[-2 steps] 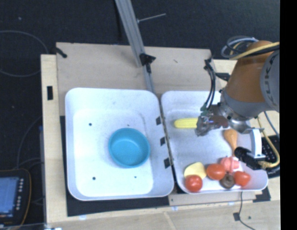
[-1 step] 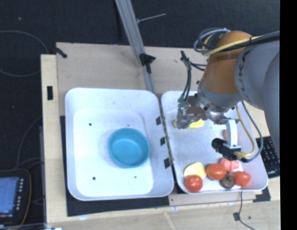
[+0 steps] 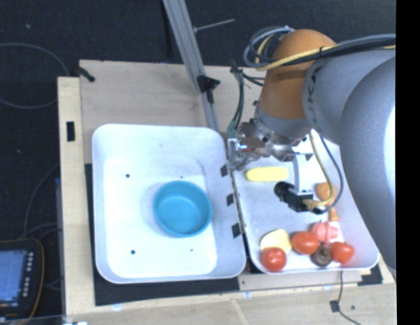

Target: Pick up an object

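Note:
My gripper (image 3: 237, 150) hangs over the far left corner of the right bin (image 3: 259, 208), close to the wall between the two bins. A long yellow piece (image 3: 266, 175) lies just to its right on the bin floor, apart from it. Along the near edge of that bin several small things are clustered: a pale yellow wedge (image 3: 276, 239), a red tomato (image 3: 274, 258), an orange-red fruit (image 3: 305, 242), a brown round thing (image 3: 323, 256) and another red fruit (image 3: 342, 252). I see nothing held in the gripper.
A blue bowl (image 3: 182, 208) stands in the middle of the left bin (image 3: 122, 154). A pink piece (image 3: 325, 230) and a small orange thing (image 3: 323, 191) lie at the right side of the right bin. A grey metal rail (image 3: 186, 46) slants down behind the bins.

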Available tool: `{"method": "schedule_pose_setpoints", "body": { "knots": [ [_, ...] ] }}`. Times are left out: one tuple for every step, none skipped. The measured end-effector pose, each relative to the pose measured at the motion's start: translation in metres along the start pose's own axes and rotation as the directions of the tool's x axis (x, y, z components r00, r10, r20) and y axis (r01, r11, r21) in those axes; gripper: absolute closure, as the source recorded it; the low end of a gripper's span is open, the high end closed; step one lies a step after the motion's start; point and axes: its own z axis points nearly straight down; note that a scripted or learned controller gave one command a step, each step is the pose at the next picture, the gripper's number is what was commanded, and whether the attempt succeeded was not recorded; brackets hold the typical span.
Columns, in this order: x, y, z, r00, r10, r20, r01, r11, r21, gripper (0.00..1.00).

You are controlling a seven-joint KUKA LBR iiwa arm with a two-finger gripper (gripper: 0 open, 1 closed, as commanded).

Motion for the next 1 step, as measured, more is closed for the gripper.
{"method": "schedule_pose_setpoints", "body": {
  "knots": [
    [0.0446, 0.0336, -0.0084, 1.000, 0.000, -0.001, 0.000, 1.000, 0.000, 1.00]
  ]
}}
